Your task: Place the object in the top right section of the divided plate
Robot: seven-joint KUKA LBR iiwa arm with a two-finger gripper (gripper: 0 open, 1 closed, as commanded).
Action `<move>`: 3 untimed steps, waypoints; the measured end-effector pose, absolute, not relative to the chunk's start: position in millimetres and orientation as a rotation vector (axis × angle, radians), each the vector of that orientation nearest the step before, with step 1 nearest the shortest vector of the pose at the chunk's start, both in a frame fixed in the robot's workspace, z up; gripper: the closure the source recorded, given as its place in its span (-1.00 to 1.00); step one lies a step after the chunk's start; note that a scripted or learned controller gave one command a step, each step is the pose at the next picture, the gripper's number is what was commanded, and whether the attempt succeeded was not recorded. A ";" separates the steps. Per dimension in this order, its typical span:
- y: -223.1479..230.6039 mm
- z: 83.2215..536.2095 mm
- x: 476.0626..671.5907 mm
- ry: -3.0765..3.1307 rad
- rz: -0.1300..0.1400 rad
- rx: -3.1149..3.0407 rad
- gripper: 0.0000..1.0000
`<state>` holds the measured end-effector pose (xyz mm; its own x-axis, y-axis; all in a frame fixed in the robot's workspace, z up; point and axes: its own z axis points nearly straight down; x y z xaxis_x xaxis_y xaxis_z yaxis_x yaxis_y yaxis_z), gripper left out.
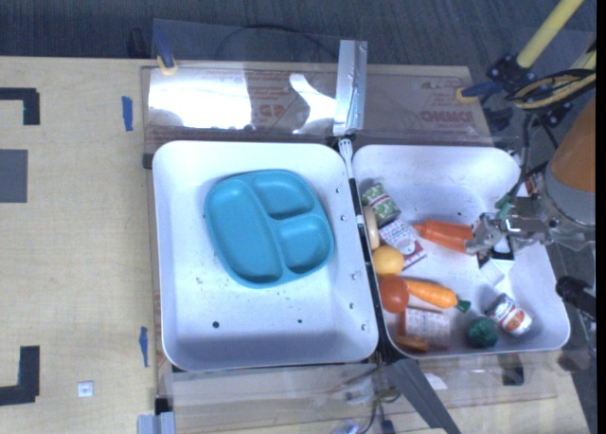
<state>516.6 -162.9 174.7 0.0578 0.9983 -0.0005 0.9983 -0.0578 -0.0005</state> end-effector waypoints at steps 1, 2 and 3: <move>-131.7 161.5 503.6 2.651 -0.001 1.692 1.00; -110.6 139.6 498.4 2.867 0.000 1.293 1.00; -44.7 184.0 480.8 2.806 0.003 1.410 1.00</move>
<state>480.8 -44.7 184.0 -0.5966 0.8026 -0.0005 0.8026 0.5966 0.0024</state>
